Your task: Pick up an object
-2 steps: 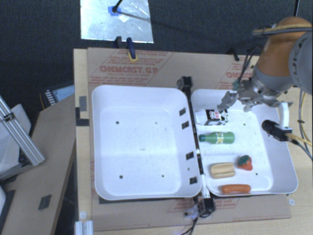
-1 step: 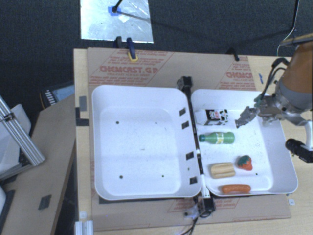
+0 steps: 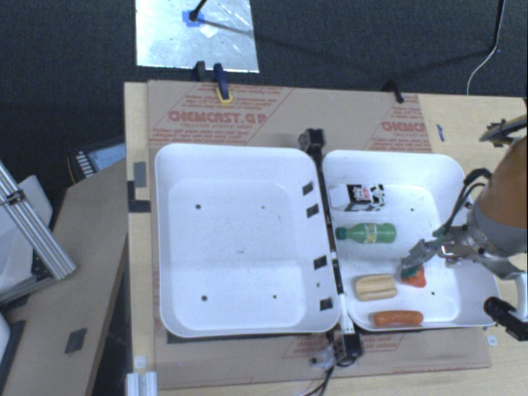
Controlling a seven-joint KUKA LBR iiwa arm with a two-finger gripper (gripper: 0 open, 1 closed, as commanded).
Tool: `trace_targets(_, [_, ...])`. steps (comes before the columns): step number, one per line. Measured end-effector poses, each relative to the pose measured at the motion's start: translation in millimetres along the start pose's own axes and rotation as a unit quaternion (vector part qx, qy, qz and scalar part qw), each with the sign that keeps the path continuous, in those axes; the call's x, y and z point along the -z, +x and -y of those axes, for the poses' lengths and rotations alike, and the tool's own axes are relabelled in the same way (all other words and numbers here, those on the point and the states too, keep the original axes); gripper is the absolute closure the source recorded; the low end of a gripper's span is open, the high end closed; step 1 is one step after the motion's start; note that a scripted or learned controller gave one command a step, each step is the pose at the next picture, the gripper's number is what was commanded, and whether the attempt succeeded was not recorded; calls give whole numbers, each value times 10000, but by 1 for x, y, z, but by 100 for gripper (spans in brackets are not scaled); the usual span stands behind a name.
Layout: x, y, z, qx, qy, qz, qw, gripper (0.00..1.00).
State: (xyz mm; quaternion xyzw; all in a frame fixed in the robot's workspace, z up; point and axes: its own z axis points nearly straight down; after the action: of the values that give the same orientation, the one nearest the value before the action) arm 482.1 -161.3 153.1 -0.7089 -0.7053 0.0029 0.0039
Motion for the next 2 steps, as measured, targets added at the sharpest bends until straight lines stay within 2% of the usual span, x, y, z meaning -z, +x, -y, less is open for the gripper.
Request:
trace_targets(1, [-71, -47, -45, 19, -59, 17, 10000, 0])
trace_targets(2, [131, -27, -81, 63, -156, 40, 9998, 0])
